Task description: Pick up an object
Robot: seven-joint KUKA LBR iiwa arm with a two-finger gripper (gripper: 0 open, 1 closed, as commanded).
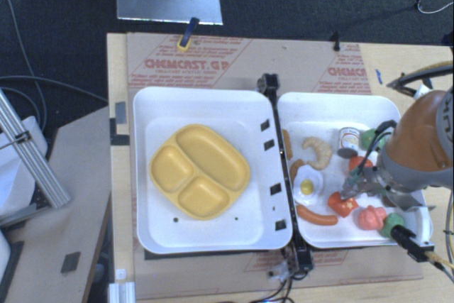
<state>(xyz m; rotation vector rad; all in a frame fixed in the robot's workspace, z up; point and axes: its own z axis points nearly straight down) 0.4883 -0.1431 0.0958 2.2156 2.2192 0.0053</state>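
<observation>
1. You are looking at the gripper point(352, 189) reaching down into the right bin point(340, 104), with its tip sitting just above a small red toy point(342, 205) that looks like a tomato or strawberry.
2. You are not getting a clear read on the tool: its tip is dark and small against the clutter, so I cannot tell its state, and nothing is visibly held.
3. The red toy is lying near the bin's front, just right of the sausage point(316, 216), just left of the pink toy point(370, 218), and beside the fried egg point(308, 187).
4. You are risking a crowded grasp here (the neighbours are nearly touching the target), so a descent that drifts could be landing on the sausage or pinching the pink toy instead.
5. The red toy is rounded and probably slick, so, in my judgement, it may be squirting sideways out of a closing grip, most likely toward the egg or the bin's front wall.
6. The arm's bulk is hiding part of the bin's right side, so anything nudged there could be going unnoticed by you.
7. The target is showing little long axis: it is roughly as wide as it is deep, perhaps stretching slightly left to right, with no clear pointing end.
8. The yellow tray point(199, 171) is sitting alone in the left bin point(206, 99), well apart from all this.
</observation>
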